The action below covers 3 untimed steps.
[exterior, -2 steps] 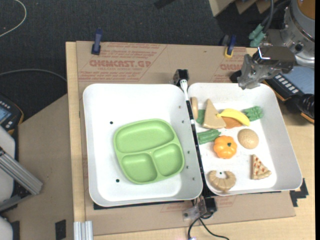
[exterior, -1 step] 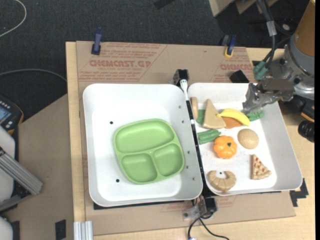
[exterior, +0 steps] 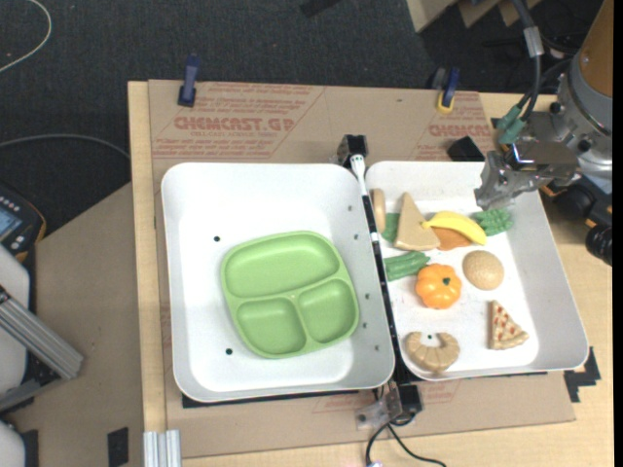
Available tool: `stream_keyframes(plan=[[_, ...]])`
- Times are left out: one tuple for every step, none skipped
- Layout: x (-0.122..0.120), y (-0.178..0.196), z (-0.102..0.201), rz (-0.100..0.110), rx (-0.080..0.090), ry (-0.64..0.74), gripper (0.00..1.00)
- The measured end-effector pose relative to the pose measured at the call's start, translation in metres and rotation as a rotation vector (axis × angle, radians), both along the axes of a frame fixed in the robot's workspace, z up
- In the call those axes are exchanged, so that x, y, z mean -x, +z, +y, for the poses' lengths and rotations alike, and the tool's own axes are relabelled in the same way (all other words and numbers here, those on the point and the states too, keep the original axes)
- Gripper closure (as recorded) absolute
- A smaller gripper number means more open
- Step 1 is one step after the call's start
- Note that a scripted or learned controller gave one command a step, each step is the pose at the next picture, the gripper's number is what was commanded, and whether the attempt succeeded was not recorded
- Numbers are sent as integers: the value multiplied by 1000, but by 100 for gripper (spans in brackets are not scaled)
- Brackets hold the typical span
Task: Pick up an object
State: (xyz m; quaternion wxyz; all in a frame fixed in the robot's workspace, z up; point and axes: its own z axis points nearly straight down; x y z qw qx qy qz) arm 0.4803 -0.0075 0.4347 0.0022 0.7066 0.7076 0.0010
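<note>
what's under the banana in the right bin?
The banana lies over an orange piece and touches the sandwich wedge. How far the orange piece extends beneath is covered.

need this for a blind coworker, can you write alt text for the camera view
A grey robot arm's gripper hangs over the far edge of the right white bin, which holds toy foods: a yellow banana, an orange pumpkin, a pizza slice and others. The left white bin holds a green three-compartment plastic tray.
</note>
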Motion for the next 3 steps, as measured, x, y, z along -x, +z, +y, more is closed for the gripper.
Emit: stream_keyframes(plan=[[-4,-54,161,11,-4,16,100],[2,-105,80,13,0,-9,100],[0,-21,117,-6,-5,4,100]])
